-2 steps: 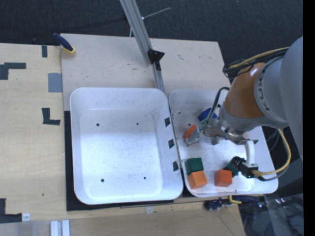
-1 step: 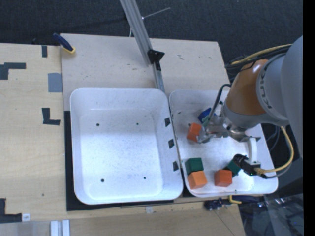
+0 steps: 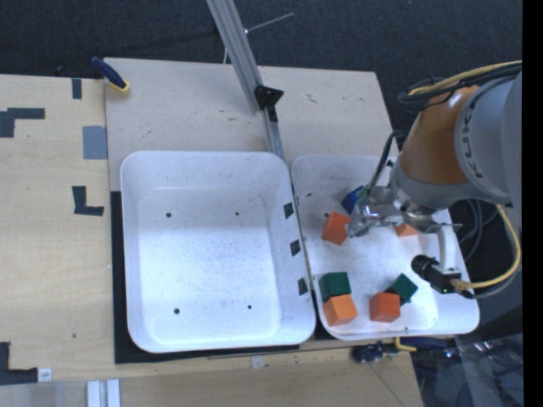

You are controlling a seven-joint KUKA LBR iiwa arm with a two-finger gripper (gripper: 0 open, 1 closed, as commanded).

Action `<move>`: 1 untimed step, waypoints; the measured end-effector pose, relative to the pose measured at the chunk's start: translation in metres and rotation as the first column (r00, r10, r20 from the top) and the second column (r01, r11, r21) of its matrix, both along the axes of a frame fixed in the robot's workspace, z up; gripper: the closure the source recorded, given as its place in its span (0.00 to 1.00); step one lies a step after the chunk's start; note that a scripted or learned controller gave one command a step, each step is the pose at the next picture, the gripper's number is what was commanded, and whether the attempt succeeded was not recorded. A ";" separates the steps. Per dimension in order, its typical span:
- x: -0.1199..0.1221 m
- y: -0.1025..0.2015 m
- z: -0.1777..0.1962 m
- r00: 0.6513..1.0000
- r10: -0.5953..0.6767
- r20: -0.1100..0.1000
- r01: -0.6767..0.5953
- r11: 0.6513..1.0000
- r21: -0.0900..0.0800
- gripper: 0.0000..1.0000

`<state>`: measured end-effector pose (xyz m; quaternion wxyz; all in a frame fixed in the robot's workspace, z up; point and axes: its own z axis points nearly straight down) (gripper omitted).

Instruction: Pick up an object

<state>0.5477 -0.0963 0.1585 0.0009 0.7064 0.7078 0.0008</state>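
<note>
A pale wooden bench [image 3: 51, 244] carries two white bins [image 3: 136, 227]. The gripper [image 3: 366, 220] hangs low in the right bin; its grip cannot be told. An orange block [image 3: 336, 228] sits just left of it, a blue block [image 3: 353, 199] just behind.

Tabletop [image 3: 195, 117]: pale wood panels, marked on the left with grey tape patches [image 3: 94, 142] and dark angular markers [image 3: 83, 200]. Floor [image 3: 127, 15]: dark carpet, seen beyond the far edge. A slanted aluminium rail [image 3: 237, 41] with a black bracket [image 3: 268, 97] is mounted across the tabletop, and a blue-and-yellow clamp handle [image 3: 110, 74] is lodged at the far left corner.
</note>
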 end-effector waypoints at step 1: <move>0.001 0.000 0.045 1.000 0.000 0.001 0.000 1.000 0.000 1.00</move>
